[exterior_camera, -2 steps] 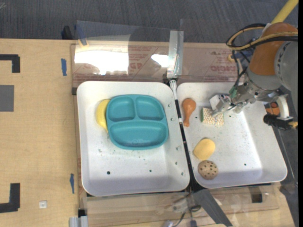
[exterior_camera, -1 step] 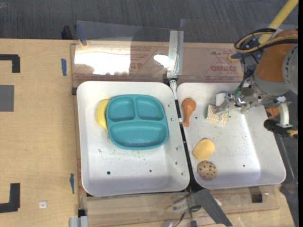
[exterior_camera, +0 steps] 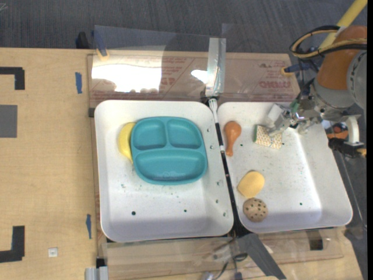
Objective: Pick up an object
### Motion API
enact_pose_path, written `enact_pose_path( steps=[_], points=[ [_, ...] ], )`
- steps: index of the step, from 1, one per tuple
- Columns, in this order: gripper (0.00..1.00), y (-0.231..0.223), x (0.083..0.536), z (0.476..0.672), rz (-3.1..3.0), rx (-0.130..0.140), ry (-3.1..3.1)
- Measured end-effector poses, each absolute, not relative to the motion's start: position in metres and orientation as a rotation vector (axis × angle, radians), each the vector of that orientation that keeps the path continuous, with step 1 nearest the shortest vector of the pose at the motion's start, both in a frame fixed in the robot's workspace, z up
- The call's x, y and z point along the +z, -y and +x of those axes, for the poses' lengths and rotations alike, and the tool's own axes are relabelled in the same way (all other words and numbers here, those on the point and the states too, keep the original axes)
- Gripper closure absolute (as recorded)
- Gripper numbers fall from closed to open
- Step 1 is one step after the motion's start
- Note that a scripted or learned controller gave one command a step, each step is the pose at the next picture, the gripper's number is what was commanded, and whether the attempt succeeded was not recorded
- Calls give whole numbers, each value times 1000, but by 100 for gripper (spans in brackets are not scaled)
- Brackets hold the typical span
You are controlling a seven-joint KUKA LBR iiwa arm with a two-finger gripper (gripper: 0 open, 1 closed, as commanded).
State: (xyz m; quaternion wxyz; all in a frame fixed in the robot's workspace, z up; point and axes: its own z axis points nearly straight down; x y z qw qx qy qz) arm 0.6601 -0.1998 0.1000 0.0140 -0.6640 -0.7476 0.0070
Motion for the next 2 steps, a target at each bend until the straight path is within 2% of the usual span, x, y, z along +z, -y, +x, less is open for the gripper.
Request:
enact_pose_path(
  steps=[1, 2],
  points=[
    [100, 202, 112, 661, -2071, 27, 2336],
    [100, 225, 103, 662, -2086, 17, 2331]
  ],
)
